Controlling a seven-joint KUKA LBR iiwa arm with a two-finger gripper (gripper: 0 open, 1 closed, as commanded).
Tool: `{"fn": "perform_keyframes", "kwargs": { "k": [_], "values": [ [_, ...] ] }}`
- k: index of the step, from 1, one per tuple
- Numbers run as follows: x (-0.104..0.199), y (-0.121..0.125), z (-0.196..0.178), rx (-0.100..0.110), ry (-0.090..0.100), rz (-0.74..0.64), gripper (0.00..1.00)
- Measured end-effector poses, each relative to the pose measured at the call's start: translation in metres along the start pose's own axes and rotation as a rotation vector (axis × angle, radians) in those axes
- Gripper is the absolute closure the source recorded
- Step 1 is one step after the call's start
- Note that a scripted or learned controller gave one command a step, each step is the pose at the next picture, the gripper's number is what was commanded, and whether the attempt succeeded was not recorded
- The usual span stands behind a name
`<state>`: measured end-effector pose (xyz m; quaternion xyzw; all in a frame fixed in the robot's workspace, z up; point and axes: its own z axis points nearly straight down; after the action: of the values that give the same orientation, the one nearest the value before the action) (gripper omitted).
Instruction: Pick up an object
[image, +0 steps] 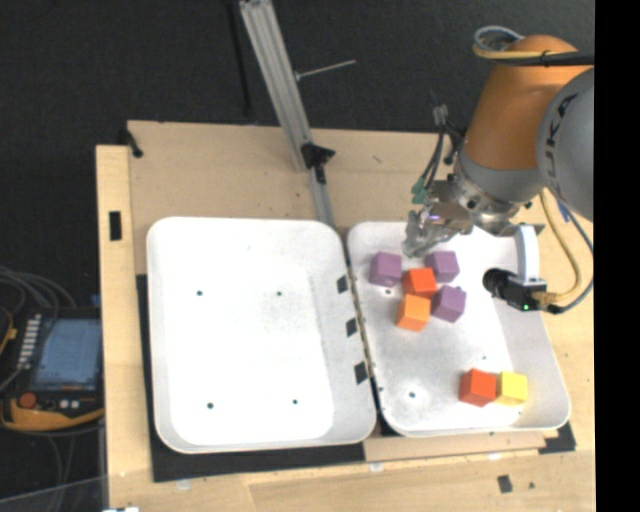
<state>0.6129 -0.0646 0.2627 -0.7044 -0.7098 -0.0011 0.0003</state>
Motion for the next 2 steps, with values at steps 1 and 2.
{"fn": "perform_keyframes", "kwargs": {
  "k": [1, 2],
  "values": [
    [0.045, -0.016, -0.001, 0.001, -0.001, 0.001, 1.00],
    [0.096, -0.029, -0.005, 0.002, 0.000, 0.000, 1.00]
  ]
}}
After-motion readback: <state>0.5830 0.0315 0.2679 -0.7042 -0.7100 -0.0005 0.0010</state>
